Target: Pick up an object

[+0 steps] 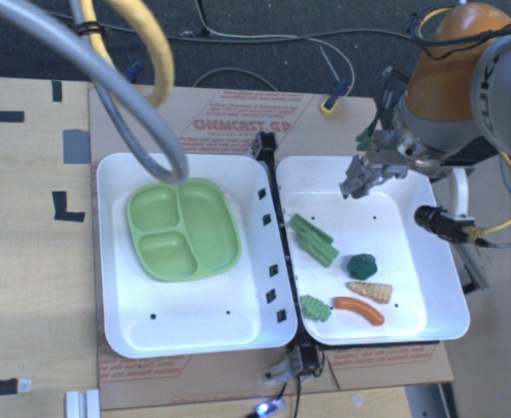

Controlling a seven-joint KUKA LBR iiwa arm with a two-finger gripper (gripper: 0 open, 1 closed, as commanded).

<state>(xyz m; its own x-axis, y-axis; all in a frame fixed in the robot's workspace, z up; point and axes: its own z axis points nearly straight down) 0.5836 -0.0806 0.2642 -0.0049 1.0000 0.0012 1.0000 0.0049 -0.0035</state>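
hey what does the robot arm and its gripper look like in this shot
The arm is grey with a rounded orange section above the wrist, and thin cables loop around that section. Its gripper is a small dark grey metal piece with two short fingers.

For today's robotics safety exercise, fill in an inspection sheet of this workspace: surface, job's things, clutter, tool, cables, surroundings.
Surface: right bin and left bin side by side on cardboard.
Job's things: green ridged piece, dark green lump, corn piece, orange sausage and small green piece, all lying in the right bin.
Clutter: green divided plate in the left bin.
Tool: tool above the right bin's far part, holding nothing.
Cables: black cable behind the bins.
Surroundings: grey hose, yellow hose.
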